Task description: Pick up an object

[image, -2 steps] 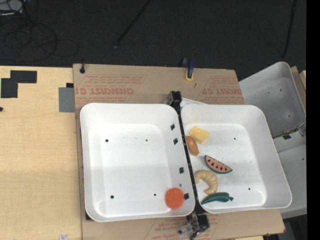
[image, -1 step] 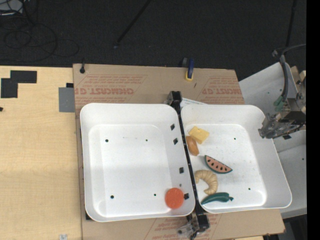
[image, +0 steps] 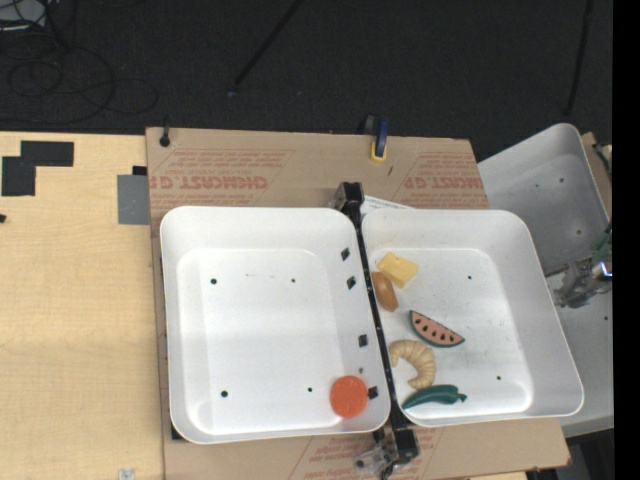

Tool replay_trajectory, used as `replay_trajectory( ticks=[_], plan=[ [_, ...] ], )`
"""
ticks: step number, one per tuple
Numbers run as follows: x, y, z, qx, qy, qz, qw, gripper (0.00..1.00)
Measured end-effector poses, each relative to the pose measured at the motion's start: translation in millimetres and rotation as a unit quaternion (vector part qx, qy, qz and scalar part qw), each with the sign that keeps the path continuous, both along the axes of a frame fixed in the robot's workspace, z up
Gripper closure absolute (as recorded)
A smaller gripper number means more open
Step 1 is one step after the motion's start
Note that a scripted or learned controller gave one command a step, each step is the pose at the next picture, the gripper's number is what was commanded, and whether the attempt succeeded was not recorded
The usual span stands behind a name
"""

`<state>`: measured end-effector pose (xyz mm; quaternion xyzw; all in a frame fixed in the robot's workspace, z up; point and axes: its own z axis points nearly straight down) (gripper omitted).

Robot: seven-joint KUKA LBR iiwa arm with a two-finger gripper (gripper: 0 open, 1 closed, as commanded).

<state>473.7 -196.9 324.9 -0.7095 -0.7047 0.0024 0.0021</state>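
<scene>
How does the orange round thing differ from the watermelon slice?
Colour: the orange disc is plain orange, while the watermelon slice is red with dark seeds and a green rind.
Shape: the disc is round; the slice is a half-moon wedge.
Place: the disc sits in the left bin near its front right corner; the slice lies in the right bin, among other toy foods.
Shared: both are small and lie flat on a bin floor.

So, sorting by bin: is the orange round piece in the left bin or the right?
Left bin. The orange round piece lies on its floor near the divider, apart from the watermelon slice.
</scene>
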Motion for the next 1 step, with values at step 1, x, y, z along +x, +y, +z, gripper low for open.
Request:
replay_trajectory(
  ticks=[1],
  plan=[
    [2.6,88.3,-10.7,0.0023,-0.001,0.007,1.0000,1.00]
  ],
)
